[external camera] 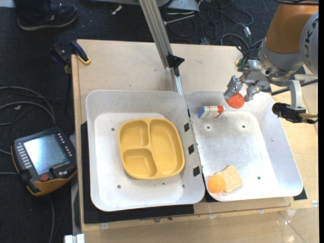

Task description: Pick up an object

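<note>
The end effector [240,92] hangs over the far part of the right bin [273,151], and a small red-orange ball-like object [235,101] sits between its two fingers, clamped there and raised off the bin floor. The grey arm with its orange band reaches in from the right above it.

Just left of the held object, a small white carton with blue and red ends [211,111] lies on its side on the floor of the right bin, near that bin's far left corner. At the near left corner of the same bin, an orange ball [216,184] rests touching a tan sponge-like slice [232,178], the ball on the slice's left.

The left bin [101,135] holds a yellow divided plate [151,148] with three compartments, lying flat near its middle.

Both bins sit side by side on the desk [121,65]. A silver metal pole [157,24] slants up from the seam between them. On the floor left of the desk lies a teach pendant [43,158] with a lit screen.
</note>
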Action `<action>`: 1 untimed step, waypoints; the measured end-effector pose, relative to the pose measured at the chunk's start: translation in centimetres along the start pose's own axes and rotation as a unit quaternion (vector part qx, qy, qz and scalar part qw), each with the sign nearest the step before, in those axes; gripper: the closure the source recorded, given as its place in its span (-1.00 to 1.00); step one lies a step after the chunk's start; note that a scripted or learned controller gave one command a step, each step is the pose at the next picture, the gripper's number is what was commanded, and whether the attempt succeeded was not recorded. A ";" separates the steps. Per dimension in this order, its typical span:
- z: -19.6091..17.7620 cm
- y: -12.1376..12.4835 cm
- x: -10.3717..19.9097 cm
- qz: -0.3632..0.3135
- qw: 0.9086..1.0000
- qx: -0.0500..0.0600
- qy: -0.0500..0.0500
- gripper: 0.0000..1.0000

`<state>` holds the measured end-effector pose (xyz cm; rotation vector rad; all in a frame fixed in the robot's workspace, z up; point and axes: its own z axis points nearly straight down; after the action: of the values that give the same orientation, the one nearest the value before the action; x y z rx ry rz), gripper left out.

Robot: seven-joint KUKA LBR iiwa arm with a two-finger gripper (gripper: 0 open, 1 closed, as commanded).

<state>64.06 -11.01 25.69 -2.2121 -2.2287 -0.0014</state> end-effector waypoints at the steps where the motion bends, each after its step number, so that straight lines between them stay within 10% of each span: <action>1: -0.6 -1.4 4.7 0.000 1.000 0.000 0.000 1.00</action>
<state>62.61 -6.29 26.25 -2.2119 -2.2280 -0.0007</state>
